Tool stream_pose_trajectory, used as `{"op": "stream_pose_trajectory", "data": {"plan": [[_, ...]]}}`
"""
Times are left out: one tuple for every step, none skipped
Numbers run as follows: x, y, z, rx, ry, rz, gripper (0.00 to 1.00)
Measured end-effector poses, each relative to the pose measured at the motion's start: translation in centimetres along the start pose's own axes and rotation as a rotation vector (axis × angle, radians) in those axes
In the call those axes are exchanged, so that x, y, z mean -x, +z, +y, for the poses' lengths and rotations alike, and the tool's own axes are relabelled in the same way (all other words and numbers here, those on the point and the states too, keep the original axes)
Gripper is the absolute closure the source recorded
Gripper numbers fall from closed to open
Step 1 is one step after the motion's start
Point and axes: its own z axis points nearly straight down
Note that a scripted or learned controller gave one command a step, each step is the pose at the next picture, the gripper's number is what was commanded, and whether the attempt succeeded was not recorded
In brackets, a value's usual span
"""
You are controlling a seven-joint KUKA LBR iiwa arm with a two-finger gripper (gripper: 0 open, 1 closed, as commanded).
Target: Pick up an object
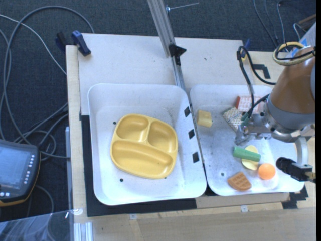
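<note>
Two bins (100, 134); one yellow tray (144, 145); six small items; hand (244, 134) grip unclear.

Pale bench (125, 59) — two white bins (100, 134) side by side.

Cables (20, 49), perhaps a pendant (15, 174)

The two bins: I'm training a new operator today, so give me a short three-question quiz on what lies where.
1. True or false: the yellow divided plate lies in the left bin.
2. Which item lies nearest the divider in the right bin? A) orange ball B) pale yellow block C) green piece
3. Fill in: the gripper hangs just above the ____ piece.

Key: 1 true; 2 B; 3 green.
</note>
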Motion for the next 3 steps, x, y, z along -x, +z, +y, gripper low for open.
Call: {"op": "stream_pose_trajectory", "data": {"plan": [[0.0,-3.2,0.2,-0.001,0.000,0.000,1.00],[-5.4,-2.4,0.6,-0.008,-0.005,0.004,1.00],[-10.4,-3.7,2.0,-0.004,-0.005,0.003,1.00]]}}
